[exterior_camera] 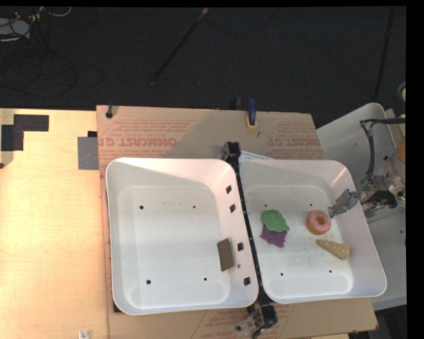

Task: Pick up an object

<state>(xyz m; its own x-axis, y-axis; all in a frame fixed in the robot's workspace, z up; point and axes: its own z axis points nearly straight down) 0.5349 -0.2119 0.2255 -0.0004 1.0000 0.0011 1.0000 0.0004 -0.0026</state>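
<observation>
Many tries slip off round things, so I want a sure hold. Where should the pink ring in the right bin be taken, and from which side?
Probably from straight above. The pink ring lies flat with its hole up, so one finger could go into the hole and one outside, pinching the rim. Its right rim looks best: it is nearest the end effector and faces away from the green piece.

A dark floor (199, 53) fills the top of the frame, crossed by thin black cables (40, 16) in the upper left corner and a thin rod (179, 43) running diagonally near the top centre. A pale wooden tabletop (46, 251) covers the left side, marked with black squares (20, 129) and a grey rectangle (87, 151). A brown cardboard sheet with red lettering (152, 136) lies in the centre, a blue-and-yellow clamp (252, 114) at its upper edge. Warm light falls from the left.
</observation>
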